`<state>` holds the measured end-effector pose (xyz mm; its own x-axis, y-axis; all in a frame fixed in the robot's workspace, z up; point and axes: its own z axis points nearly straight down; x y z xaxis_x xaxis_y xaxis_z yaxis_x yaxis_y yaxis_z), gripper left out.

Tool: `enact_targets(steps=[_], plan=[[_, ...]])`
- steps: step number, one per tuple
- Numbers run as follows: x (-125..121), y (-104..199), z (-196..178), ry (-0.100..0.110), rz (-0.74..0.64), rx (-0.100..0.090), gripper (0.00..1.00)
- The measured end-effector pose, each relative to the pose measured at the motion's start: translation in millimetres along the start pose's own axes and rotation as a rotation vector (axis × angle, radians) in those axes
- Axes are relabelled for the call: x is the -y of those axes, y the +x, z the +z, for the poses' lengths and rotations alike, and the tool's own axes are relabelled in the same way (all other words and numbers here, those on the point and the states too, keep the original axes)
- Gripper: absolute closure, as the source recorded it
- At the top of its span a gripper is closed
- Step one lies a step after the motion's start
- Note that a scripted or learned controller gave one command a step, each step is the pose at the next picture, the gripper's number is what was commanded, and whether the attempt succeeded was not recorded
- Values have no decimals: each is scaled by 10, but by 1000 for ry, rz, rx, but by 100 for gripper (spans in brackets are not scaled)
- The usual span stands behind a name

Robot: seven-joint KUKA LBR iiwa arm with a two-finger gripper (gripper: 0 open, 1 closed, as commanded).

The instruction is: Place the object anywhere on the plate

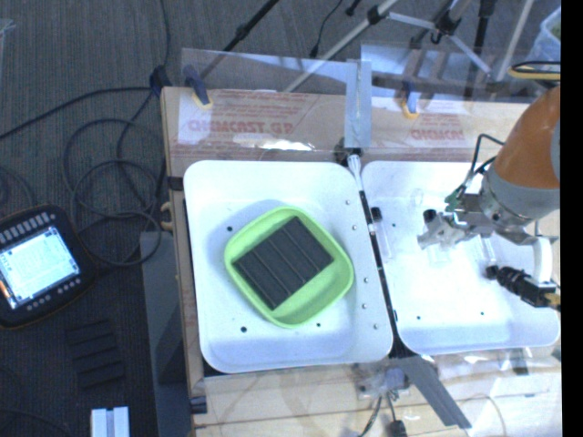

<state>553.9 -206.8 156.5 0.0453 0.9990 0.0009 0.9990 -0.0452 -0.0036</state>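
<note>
Here, a dark ribbed rectangular slab (283, 261) is lying diagonally on the lime-green square plastic plate (339, 285), well left of the gripper (435, 235); its jaws' state is unclear.

A robotics lab: a teach pendant (38, 267) lies on grey carpet (82, 80), cables (100, 185) trail across it, and tripod legs (428, 12) stand behind the counter (264, 121).
</note>
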Motion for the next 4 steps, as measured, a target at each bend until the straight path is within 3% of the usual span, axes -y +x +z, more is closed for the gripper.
enact_targets(steps=[1, 2, 3, 4], plan=[[93, 523, 179, 1, -157, 0, 100], [91, 530, 110, 4, -157, -2, 100], [595, 939, -246, 2, -359, 0, 100], [595, 942, -246, 1, -359, 0, 0]])
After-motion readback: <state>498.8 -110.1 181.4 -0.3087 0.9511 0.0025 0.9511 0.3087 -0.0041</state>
